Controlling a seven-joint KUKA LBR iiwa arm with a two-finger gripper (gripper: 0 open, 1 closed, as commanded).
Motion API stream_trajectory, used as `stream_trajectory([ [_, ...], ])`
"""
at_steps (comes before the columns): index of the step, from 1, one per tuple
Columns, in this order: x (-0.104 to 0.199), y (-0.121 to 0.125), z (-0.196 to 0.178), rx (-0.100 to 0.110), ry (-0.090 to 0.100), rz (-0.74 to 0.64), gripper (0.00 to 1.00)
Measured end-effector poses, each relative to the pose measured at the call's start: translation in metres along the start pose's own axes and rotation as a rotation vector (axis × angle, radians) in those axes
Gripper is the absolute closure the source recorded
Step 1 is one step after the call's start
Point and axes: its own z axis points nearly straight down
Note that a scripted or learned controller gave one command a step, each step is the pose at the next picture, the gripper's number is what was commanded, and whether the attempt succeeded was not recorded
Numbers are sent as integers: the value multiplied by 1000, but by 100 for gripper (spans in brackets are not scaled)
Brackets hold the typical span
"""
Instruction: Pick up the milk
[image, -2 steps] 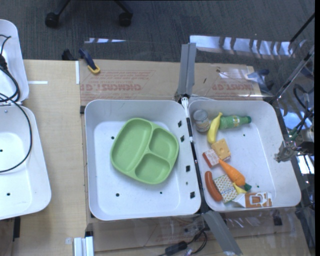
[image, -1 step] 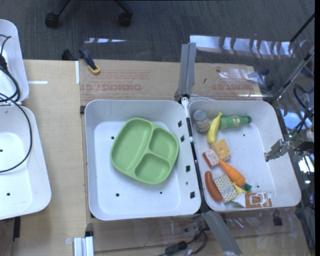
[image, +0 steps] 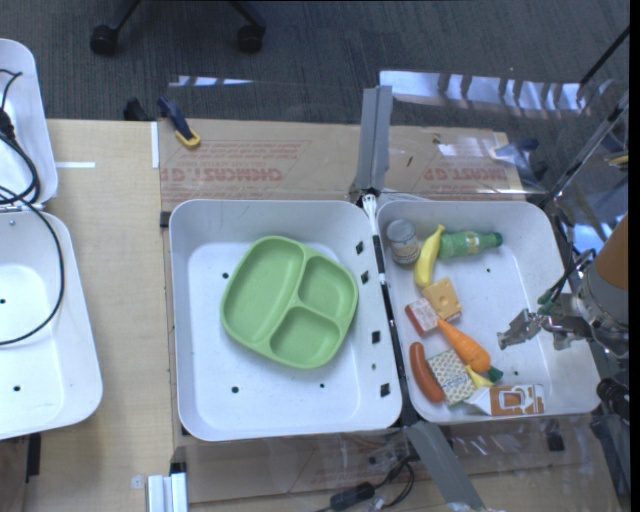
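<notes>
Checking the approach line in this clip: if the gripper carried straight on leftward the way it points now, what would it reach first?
Probably the carrot. The gripper points left across the right bin, with bare bin floor between them. Its height is unclear, so it might pass over.

The wooden surface (image: 110, 260) bears two shallow white bins side by side, the left bin (image: 190, 320) touching the right bin (image: 545, 225); brown cardboard (image: 270, 160) lies behind them; a blue-and-yellow clamp (image: 178, 124) rests near the far edge.

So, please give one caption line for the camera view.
Claw over right bin, near milk; green plate in left bin.
</notes>
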Motion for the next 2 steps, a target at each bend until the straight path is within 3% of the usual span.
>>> stream_trajectory([
  [1, 0, 0, -9, 0, -1, -1, 100],
  [2, 50, -3, -65, -3, -1, -195, 100],
])
